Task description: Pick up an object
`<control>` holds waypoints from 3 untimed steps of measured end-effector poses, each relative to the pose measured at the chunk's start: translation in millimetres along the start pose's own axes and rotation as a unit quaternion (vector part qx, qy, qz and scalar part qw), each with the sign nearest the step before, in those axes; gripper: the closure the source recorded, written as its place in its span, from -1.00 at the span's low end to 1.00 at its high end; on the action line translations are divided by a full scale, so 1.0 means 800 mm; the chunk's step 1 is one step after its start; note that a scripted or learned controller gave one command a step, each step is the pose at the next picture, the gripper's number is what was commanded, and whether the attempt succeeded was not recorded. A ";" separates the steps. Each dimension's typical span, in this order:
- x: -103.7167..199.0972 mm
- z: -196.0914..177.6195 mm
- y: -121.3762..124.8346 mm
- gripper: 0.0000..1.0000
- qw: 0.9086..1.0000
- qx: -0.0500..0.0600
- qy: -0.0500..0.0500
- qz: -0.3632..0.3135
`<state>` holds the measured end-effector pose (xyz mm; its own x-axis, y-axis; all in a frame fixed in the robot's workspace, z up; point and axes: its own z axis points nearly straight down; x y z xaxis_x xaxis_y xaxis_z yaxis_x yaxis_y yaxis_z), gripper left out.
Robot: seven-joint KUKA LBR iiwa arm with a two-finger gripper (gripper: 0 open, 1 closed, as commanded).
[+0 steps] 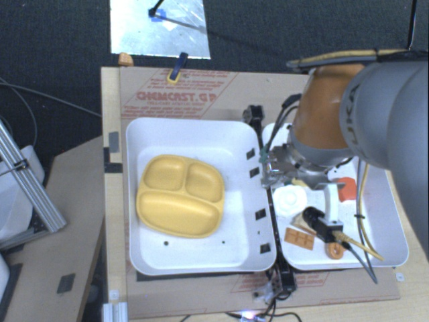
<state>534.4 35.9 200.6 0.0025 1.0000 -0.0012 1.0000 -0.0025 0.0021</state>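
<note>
board point(221, 86): red print "CHEMCAST GP" | left bin point(194, 127): glossy yellow three-part tray point(181, 194), centre | right bin point(392, 247): ridged brown waffle point(299, 238), front edge | gripper point(288, 176): over right bin, opening cannot be told

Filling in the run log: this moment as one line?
arm: above right bin | left bin: yellow divided plate | right bin: white disc, brown cracker, orange-red piece | grasp: cannot tell

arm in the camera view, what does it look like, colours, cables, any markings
The arm is a thick, rounded grey casing with faint lettering, partly readable, on its side. A wide orange band sits above the wrist. Thin black cables loop beside it, and the hand below is bare silvery metal.
</note>
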 end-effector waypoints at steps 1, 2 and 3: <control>-0.008 0.022 -0.063 1.00 1.000 0.003 0.001 -0.001; 0.010 0.020 -0.034 1.00 1.000 0.000 0.001 -0.004; 0.074 0.005 -0.060 1.00 1.000 0.000 0.002 -0.006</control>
<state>486.6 95.3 196.2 -0.0090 1.0000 0.0021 1.0000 0.0090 0.0014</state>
